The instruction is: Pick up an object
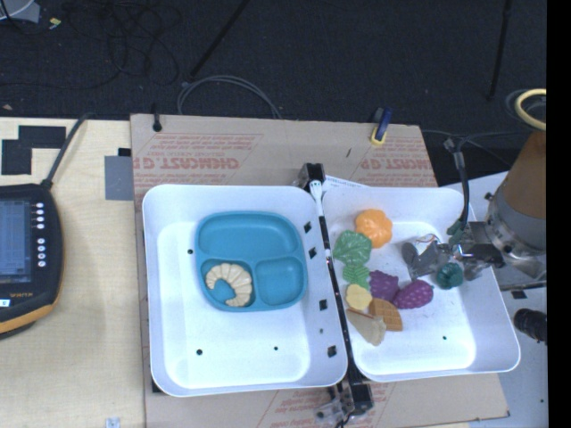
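White bins, toy food mostly in the right one

White plastic forms both bins. We see in the left bin (pixel 174 346) a blue divided plate (pixel 250 259), and a croissant (pixel 230 283) lies in its lower-left compartment. We see in the right bin (pixel 446 350) an orange (pixel 374 226), a green leafy vegetable (pixel 352 249), purple grapes (pixel 400 291) and some yellow and brown pieces (pixel 372 315), all close together near the bin's left wall. The gripper (pixel 426 259) is over the right bin, just right of the grapes. We cannot tell its state.
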You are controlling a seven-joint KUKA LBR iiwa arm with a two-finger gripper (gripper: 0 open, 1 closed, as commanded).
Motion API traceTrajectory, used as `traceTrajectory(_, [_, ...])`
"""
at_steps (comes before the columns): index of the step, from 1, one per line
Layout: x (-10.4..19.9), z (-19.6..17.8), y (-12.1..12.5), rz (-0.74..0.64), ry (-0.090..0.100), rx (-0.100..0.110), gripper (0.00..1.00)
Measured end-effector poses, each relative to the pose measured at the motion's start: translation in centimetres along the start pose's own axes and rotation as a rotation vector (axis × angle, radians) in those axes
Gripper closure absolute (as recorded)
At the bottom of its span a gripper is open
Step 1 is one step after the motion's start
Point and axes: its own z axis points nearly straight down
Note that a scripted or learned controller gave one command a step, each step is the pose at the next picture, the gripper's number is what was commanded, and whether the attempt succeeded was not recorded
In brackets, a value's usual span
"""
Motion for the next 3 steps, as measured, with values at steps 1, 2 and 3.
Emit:
traceTrajectory(1, [-2.6, 17.9, 4.4, 0.001, -0.001, 0.0, 0.0])
traceTrajectory(2, [-2.7, 16.3, 4.3, 0.006, 0.001, 0.001, 1.0])
traceTrajectory(3, [7.1, 7.2, 4.5, -0.01, 0.003, -0.009, 1.0])
